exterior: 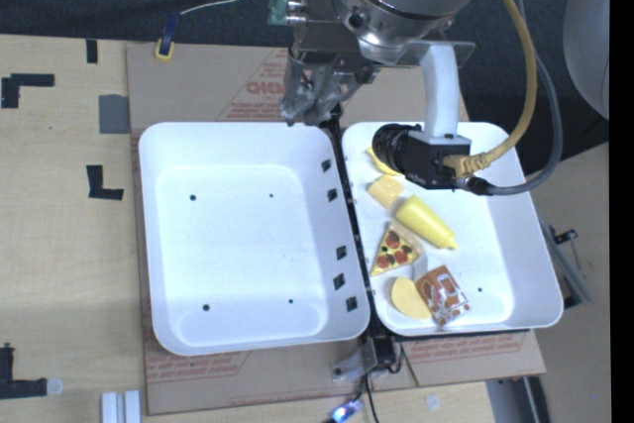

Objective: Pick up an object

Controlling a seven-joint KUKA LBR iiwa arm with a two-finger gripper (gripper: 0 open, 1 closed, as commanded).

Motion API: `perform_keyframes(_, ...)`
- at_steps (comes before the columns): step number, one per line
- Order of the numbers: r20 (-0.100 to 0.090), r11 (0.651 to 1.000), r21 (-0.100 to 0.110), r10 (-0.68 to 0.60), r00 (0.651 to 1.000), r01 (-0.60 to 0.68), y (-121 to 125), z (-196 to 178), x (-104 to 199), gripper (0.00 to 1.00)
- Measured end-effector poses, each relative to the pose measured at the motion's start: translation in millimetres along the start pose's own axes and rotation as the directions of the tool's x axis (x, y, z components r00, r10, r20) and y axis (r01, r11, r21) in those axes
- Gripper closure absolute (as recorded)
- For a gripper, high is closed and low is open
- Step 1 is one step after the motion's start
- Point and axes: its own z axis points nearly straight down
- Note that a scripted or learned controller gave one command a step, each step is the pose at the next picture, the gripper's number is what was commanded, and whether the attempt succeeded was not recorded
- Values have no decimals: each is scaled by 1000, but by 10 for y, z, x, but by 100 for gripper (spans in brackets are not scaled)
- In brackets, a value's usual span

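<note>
Legible markings: red printing on the flat brown cardboard sheet [253, 79] beneath the bins, upside down in the camera view, partly hidden by the arm; letters too small and incomplete to read. Nothing else legible.

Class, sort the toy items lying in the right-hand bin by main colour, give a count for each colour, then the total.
Yellow: 4 (pieces, and one partly hidden under the black device)
Red and yellow: 1 (pizza slice)
Brown and white: 1 (packet)
Total: 6
</note>
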Motion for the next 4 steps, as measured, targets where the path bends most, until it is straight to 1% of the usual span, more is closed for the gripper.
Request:
perform_keyframes(1,0,1000,0,1,1000,-1,1,-1,38,100)
perform_keyframes(2,1,1000,1,5,1000,-5,-2,-3,-555,100)
perform_keyframes(3,0,1000,1,-2,1000,2,-4,3,-16,100)
perform_keyframes(4,7,1000,15,1,1000,-1,-15,1765,69,100)
